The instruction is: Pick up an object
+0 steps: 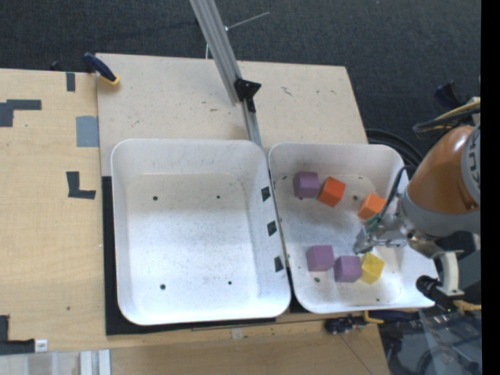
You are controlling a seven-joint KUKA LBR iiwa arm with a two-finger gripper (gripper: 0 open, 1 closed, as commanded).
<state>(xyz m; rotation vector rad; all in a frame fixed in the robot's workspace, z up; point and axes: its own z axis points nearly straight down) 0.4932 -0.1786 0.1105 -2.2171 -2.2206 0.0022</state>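
Note:
The right bin (336, 155) holds several small blocks. A purple block (306, 184) and an orange block (332, 191) lie near its back. A second orange block (372, 206) sits further right. Two purple blocks (319, 258) (348, 269) and a yellow block (373, 268) lie near the front. My gripper (372, 237) hangs low over the right side of this bin, just above the yellow block and below the right orange block. Its tips are small and partly hidden by the wrist.
The left bin (125, 209) stands beside the right one. A grey metal pole (219, 41) slants down to the rim between the bins. The arm's orange band (441, 182) fills the right edge.

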